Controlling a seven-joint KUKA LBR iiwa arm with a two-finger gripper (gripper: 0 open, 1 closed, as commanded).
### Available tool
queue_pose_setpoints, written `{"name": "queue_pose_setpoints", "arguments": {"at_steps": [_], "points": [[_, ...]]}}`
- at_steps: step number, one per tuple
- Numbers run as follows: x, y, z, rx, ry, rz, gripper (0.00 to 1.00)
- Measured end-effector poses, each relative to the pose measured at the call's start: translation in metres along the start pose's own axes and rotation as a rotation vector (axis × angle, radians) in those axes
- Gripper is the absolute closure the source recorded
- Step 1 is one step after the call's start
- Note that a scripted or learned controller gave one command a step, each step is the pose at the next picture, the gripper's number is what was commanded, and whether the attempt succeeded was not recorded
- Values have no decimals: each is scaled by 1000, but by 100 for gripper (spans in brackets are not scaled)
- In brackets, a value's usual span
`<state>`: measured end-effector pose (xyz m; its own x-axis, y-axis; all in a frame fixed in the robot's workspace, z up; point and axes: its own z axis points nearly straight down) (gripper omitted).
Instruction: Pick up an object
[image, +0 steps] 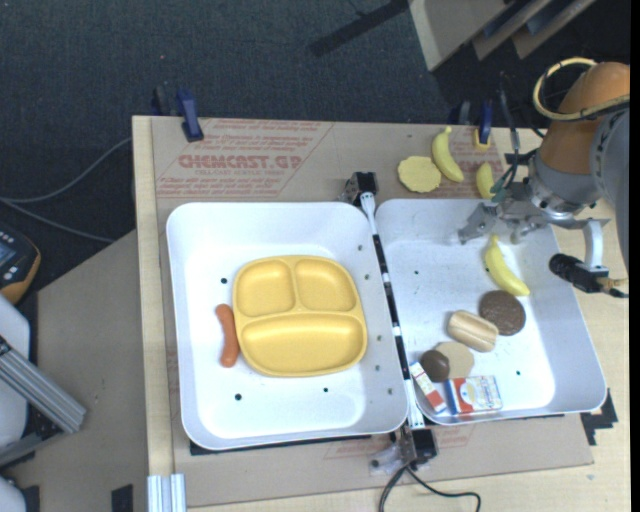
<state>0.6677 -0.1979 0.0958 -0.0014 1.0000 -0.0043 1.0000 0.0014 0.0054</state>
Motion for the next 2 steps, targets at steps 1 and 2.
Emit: {"name": "queue_pose_setpoints", "arguments": {"at_steps": [1, 2], "points": [[-22, -33, 7, 3, 14, -1, 0], [-23, -32, -3, 1, 6, -3, 100]]}}
